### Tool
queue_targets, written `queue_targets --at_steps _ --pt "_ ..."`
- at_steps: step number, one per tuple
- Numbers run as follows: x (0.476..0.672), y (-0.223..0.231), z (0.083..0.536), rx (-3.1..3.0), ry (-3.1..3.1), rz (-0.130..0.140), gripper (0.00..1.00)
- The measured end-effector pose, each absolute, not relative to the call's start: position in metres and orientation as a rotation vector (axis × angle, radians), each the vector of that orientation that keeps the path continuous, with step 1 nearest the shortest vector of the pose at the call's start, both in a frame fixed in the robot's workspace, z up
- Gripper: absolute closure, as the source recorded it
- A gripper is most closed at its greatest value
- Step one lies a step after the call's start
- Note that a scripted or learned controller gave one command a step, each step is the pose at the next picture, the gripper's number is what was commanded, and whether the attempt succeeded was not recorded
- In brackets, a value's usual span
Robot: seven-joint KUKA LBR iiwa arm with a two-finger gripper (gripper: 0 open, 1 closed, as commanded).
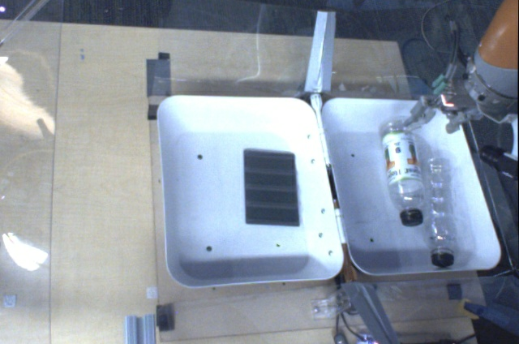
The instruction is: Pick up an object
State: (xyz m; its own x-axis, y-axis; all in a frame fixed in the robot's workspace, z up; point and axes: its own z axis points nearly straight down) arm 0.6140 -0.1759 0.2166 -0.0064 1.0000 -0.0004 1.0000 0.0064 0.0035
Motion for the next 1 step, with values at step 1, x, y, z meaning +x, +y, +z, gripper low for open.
queue_targets --at_steps 1 --pt "0.6277 -0.1679 0.2183 2.198 2.237 0.006 0.00"
